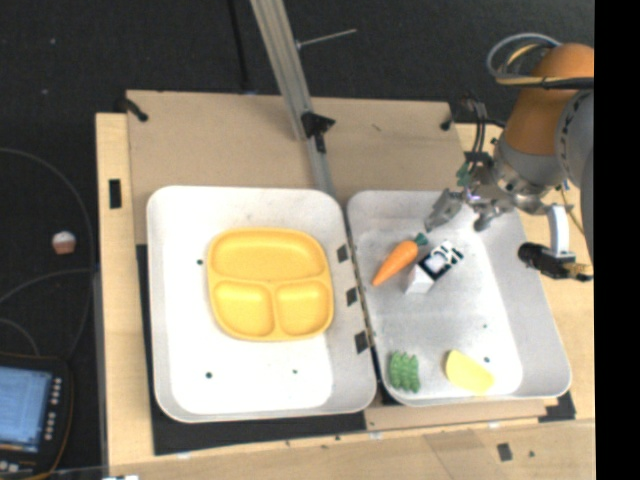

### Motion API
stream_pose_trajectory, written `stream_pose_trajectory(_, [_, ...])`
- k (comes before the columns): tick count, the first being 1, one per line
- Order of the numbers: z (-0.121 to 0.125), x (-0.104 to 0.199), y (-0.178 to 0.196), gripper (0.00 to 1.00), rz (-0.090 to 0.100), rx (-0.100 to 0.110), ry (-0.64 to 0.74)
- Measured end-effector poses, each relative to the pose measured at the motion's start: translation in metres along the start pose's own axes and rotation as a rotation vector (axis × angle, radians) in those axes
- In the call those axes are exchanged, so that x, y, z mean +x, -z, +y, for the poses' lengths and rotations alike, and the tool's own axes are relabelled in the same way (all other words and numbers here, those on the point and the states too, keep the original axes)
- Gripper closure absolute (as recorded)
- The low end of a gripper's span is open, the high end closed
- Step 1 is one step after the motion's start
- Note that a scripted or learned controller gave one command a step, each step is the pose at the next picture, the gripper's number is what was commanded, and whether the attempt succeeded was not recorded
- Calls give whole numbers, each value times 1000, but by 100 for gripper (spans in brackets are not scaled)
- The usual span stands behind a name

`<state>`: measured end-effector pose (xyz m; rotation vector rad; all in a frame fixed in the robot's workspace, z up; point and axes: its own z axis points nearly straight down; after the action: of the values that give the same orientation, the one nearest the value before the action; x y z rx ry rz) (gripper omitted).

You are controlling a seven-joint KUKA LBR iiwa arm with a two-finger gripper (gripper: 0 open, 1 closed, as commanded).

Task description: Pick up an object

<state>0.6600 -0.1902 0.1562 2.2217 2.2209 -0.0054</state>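
Note:
In the right bin (520,318), an orange carrot (396,260) with a green tip lies beside a small white box with black markings (434,265), the two touching. A green bumpy piece (403,370) and a yellow rounded piece (468,372) rest near the bin's front edge. My gripper (463,213) hangs over the far part of the right bin, just behind the box and carrot. Its fingers (440,212) are spread open and hold nothing.
The left bin (180,368) holds a yellow divided plate (270,283). A slanted metal pole (290,78) rises behind the gap between the two bins. The arm's grey body and orange band (545,88) stand at the right bin's far right corner.

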Motion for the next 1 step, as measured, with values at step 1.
stream_pose_trajectory(1, [2,-1,-48,0,0,-10,0])
